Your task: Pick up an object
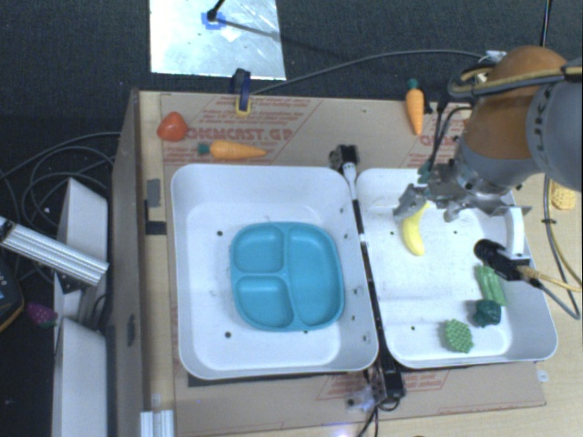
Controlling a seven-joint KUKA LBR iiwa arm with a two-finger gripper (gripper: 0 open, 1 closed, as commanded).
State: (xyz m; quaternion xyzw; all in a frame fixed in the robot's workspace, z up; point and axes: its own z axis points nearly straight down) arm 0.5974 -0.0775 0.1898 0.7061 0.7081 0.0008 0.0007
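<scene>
- 1 banana [414,235] lies in the right bin [528,342] near its far-left corner, just beneath the gripper [428,204].
- Whether the jaws are open or closed cannot be told.
- A glancing descent could roll the curved banana aside.

Arm [537,121]: grey rounded casing w/ a wide orange band [515,103] above the wrist, at approx 2 o'clock in camera view. Yellow and black cables loop over the band's top. Below it, a silvery metal gripper [435,203] assy w/ angular brackets and a white plate on one side.
</scene>
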